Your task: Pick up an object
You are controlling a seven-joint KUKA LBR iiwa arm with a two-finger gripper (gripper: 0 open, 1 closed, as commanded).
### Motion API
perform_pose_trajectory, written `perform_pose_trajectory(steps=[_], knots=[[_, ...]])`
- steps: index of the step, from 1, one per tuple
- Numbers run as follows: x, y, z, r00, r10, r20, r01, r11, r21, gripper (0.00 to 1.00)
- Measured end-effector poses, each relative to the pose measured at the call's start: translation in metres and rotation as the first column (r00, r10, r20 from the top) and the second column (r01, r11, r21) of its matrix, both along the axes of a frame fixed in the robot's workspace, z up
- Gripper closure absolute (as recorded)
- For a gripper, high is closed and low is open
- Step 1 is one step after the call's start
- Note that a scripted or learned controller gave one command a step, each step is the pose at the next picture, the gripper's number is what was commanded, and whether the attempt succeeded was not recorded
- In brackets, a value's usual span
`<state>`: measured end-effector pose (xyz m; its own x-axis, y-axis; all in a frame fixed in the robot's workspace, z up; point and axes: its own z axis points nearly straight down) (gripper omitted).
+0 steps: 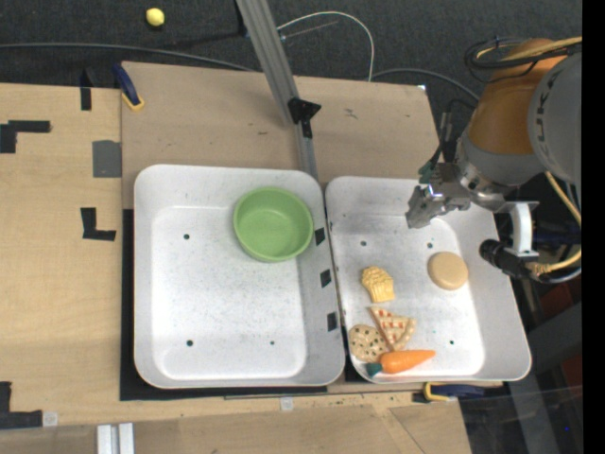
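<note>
A green bowl [273, 223] sits upright in the left bin [161, 348]. In the right bin [492, 348] lie a tan round bun [448, 270], yellow corn piece [377, 283], pizza slice [392, 327], cookie [363, 340] and orange carrot [407, 359], the last three clustered near the front edge.

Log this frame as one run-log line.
arm: over right bin | pincer: above bin's upper part, nothing seen held | right bin: bun, carrot, pizza, cookie | left bin: green bowl

Even, bright overhead light, soft short shadows, mild glare on the white bins [151, 253], slightly soft focus.
</note>
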<state>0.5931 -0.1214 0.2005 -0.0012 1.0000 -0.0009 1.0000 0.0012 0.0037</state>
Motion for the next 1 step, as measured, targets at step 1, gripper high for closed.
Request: perform_pose_trajectory(steps=[1], knots=[[-0.0022,0.0046,0.0439,1.0,0.001,0.0,-0.001,1.0,0.0,1.0]])
